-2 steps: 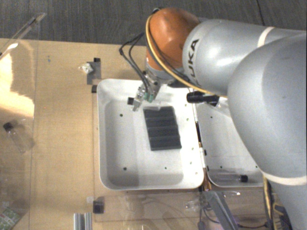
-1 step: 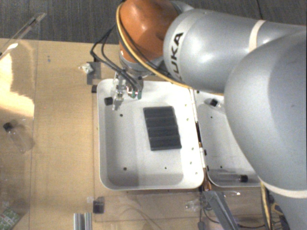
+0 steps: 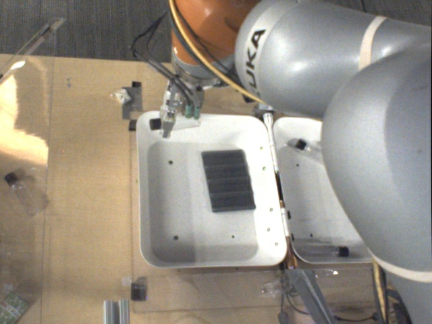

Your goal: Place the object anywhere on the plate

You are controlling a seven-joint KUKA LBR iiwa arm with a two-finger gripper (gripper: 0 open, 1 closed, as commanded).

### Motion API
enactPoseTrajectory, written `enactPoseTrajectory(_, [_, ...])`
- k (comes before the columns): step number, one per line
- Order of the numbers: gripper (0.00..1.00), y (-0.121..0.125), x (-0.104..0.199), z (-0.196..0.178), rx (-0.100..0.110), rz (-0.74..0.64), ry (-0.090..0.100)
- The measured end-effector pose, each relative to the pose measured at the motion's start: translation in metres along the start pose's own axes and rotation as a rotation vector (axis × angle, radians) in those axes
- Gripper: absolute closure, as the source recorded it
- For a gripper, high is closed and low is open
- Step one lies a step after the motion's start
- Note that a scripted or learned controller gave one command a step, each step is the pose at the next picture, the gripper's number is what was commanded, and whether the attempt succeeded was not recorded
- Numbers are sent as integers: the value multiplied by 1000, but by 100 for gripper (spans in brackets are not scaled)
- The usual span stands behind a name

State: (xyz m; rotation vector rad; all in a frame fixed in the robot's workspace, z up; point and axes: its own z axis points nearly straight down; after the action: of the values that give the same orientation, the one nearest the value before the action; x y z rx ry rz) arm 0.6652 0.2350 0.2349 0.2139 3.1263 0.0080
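The gripper (image 3: 177, 117), jaws slightly spread and carrying nothing, is hovering beyond the dark ridged plate (image 3: 229, 180), risking an empty placement.

The bench (image 3: 74, 201) is pale plywood, with a bright glare patch (image 3: 20, 106) near its 9 o'clock edge. Beyond it, along 12 o'clock, lies dark grey ribbed carpet (image 3: 88, 12). A thin rod (image 3: 34, 38) slants across the corner at 10 o'clock. A small black bracket (image 3: 133, 100) sits on the wood near the centre top, and another black block (image 3: 138, 289) towards 7 o'clock beside a metal rail (image 3: 115, 311).
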Motion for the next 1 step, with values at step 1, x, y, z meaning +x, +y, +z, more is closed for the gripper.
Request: enactPoseTrajectory(1, [100,-1,8,112,5,618,4])
